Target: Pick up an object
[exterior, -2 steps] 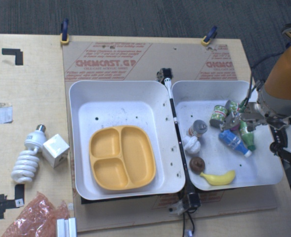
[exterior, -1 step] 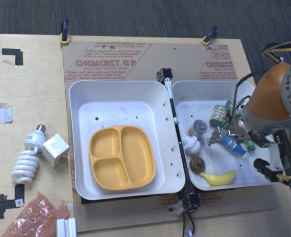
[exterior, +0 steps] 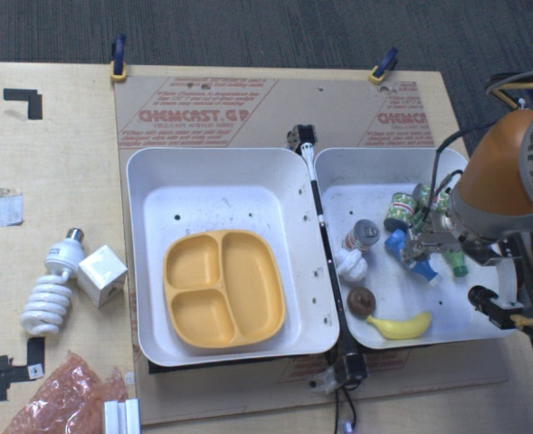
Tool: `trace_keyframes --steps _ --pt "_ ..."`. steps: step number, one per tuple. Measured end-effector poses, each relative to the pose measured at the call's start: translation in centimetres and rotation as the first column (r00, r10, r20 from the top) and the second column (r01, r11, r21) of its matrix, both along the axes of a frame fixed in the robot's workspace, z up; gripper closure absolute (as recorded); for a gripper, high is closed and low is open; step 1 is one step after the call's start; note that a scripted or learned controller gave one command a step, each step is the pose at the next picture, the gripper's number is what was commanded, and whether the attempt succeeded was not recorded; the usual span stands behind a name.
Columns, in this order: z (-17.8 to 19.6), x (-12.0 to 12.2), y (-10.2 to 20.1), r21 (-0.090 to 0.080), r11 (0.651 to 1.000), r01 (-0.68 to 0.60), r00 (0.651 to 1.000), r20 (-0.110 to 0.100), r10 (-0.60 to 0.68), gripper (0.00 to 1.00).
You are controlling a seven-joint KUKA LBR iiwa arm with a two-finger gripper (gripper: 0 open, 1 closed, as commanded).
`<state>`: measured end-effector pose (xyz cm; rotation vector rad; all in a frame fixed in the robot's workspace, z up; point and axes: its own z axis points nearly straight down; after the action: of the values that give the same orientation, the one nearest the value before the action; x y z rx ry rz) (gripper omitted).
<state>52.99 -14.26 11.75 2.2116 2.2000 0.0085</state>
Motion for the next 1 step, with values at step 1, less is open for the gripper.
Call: trace_keyframes --steps 1 --pt "0.04 0.04 -0.01 -0.001 1.0 -0.001 1.0 0.002 0.001 0.0"
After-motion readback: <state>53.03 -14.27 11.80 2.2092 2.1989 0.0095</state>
